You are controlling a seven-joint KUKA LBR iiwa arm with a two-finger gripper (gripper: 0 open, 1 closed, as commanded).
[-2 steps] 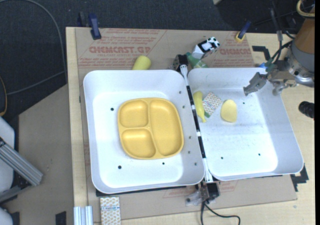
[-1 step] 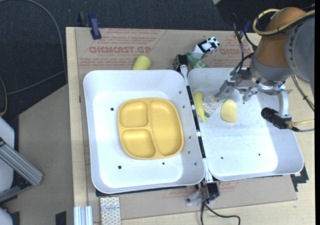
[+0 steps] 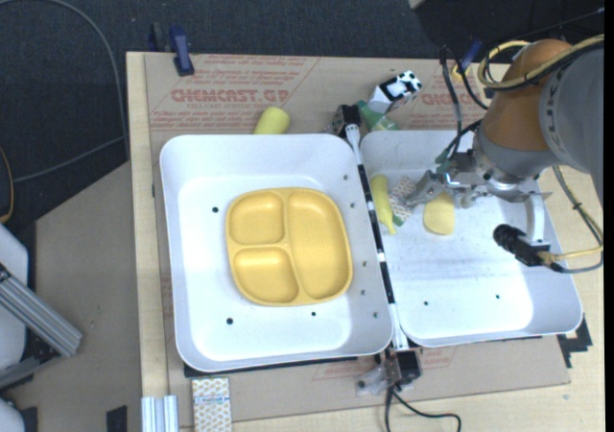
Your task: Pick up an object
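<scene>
Pickup not completed. The gripper sits low in the right bin, just above the yellow lump; jaw state cannot be determined. Grasp and lift remain.

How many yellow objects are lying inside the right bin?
2: a long yellow piece against the right bin's left wall, and a rounder yellow lump near the gripper. The arm may hide others.

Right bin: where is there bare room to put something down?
The right bin is bare across its near half, below the yellow lump. Its far left corner is crowded: the gripper, the lump and a yellow-green piece along the dividing wall.
</scene>
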